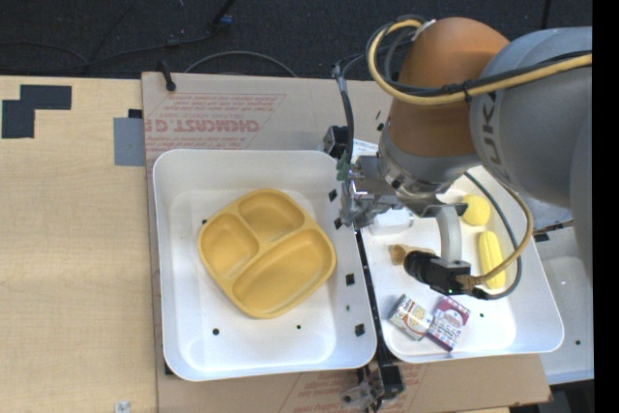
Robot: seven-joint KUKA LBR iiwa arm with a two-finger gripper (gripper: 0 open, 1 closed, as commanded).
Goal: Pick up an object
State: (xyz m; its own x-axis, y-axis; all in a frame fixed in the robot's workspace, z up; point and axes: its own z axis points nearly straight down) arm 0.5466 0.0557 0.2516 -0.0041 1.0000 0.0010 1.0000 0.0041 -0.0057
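A white carton (410,314) and a pink packet (447,322) are lying nearest the camera, on the near side of the pincer (360,206). A small brown piece (397,253) is sitting close beside it. The pincer is hanging over the wall between the 2 bins, and its state I cannot tell, the wrist covering it. Risk: if it is descending here, it is likely meeting that wall or bare floor, since each candidate is lying off its line, and the yellow divided plate (266,251) on its opposite side is offering only a broad flat rim.

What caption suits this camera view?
Robot arm over the right bin; yellow divided plate in the left bin.
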